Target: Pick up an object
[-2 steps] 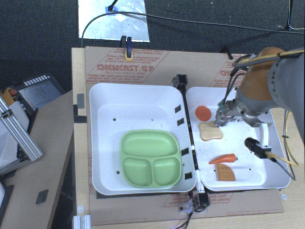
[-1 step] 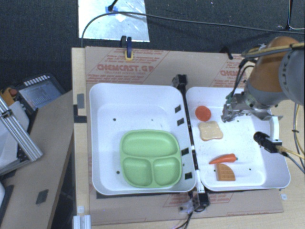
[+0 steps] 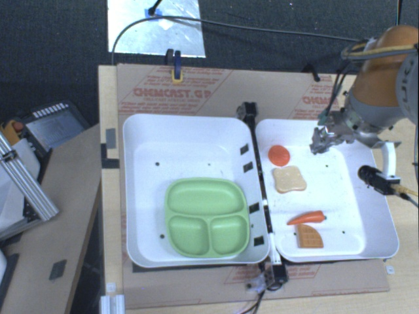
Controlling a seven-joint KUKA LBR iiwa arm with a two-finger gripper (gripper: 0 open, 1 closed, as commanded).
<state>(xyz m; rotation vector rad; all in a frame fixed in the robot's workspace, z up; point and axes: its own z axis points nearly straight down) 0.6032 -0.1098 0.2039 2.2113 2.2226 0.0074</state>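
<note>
Approach step: end effector [image 3: 319, 141], finger state impossible to tell, is hovering over right bin [image 3: 376, 244] far side, holding nothing, just right of red disc [image 3: 279, 154]; next move, by judgement, needing leftward descent.

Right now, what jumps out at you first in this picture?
The big green divided plate in the left bin grabs the eye first. Next, the toy food in the right bin: a red tomato slice, a bread slice and an orange carrot. The gripper hovers at that bin's far side.
</note>
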